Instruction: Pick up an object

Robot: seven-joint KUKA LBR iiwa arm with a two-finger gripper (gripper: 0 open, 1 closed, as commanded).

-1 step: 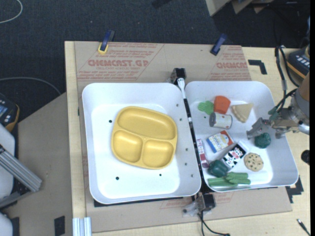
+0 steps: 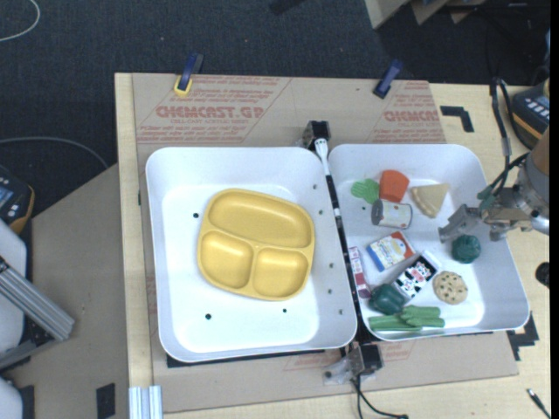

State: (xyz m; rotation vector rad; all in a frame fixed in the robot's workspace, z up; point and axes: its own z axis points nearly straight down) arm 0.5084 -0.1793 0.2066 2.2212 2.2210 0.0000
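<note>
Yellow tray point(image 2: 255, 253) fills your left bin point(image 2: 166, 234); ignore it. Your targets crowd the right bin point(image 2: 489, 312): a carrot point(image 2: 385, 186), a can point(image 2: 390, 214), a cheese wedge point(image 2: 430, 199), a carton point(image 2: 389, 251), a card box point(image 2: 414, 278), a cookie point(image 2: 450, 287) and green beans point(image 2: 406, 321) along the near wall. At the far right, the gripper point(image 2: 479, 223) hangs spread and empty just above a dark green ball point(image 2: 466, 249), near the bin's right wall. I'd judge that ball your easiest pick, since it sits apart from the clutter. Centre over it so it can't roll out, drop straight down, close gently, then lift.
</note>
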